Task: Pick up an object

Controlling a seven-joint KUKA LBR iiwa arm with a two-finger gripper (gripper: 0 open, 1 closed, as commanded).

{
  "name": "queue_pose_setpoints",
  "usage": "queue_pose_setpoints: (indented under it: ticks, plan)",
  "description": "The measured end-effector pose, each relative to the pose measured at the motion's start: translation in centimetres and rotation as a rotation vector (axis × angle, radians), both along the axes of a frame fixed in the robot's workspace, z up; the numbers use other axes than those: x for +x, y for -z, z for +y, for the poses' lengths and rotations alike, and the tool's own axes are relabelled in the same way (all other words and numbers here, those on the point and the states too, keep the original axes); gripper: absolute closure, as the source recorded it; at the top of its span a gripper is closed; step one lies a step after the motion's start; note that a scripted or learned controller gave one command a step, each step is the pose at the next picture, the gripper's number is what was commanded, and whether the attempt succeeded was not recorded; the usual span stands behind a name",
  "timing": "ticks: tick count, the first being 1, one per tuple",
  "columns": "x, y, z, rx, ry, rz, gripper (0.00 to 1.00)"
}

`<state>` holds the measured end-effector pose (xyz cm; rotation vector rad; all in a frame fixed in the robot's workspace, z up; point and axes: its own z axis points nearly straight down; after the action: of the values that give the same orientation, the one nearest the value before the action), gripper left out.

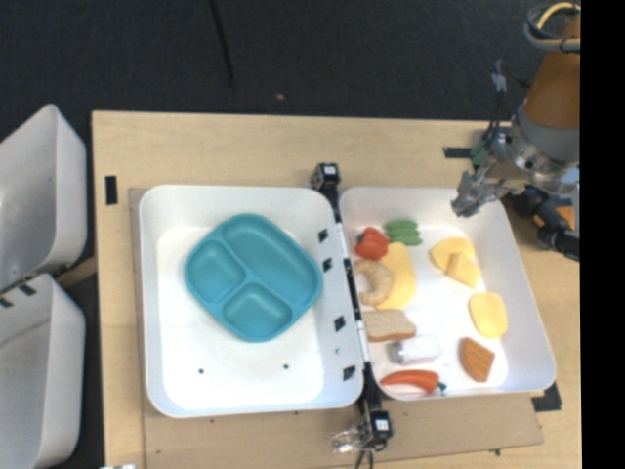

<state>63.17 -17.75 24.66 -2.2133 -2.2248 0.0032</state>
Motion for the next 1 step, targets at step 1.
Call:
queue_pose_setpoints:
  ticks: [1]
  plan:
    - [-3.13,1.52,4.31,0.001,0.0,0.003,1.0]
